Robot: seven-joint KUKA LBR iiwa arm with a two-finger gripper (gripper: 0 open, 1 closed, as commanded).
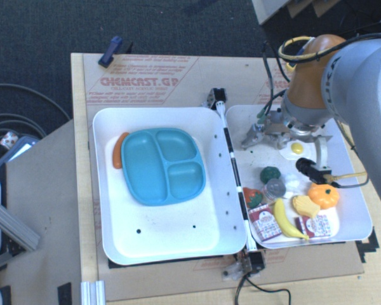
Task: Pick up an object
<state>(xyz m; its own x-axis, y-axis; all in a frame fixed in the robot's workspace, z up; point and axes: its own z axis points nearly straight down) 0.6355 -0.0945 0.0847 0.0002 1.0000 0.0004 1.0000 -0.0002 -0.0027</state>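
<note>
Arm [359,75] enters from the right edge, thick grey link crossing the upper right corner of the right bin [362,218]. Orange band [311,68] sits above the wrist, over the bin's far rim. Wrist points down into the far part of the bin, slightly tilted toward its left wall. Gripper [270,135] low inside the bin, near the far left corner. One metal finger [253,137] angles out toward the left wall; a second part shows just beside it. Finger spread not readable at this angle. Nothing visible between the fingers. Black and yellow cables loop around the wrist above the bin's far rim.
</note>
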